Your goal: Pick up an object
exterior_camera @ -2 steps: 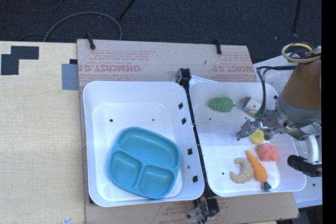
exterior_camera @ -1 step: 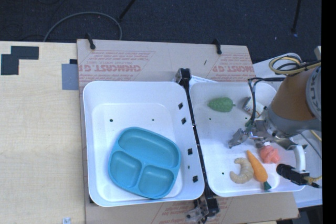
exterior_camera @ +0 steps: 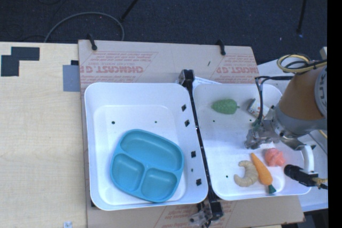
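Blue plastic divided tray (exterior_camera: pixel 147 164) in left bin | orange toy carrot (exterior_camera: pixel 261 168) at gripper's (exterior_camera: pixel 257 138) 6 o'clock | finger state: cannot tell

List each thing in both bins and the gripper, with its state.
blue tray: lying flat in the left bin, right way up.
green object: lying loose, right bin, far side.
carrot: lying flat, touching the beige piece.
beige piece: lying flat.
pink object: lying loose beside the carrot.
gripper: low over the right bin floor, holding nothing visible.

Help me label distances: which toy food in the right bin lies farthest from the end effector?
The green one, alone near the bin's far wall; the others cluster at the near corner.
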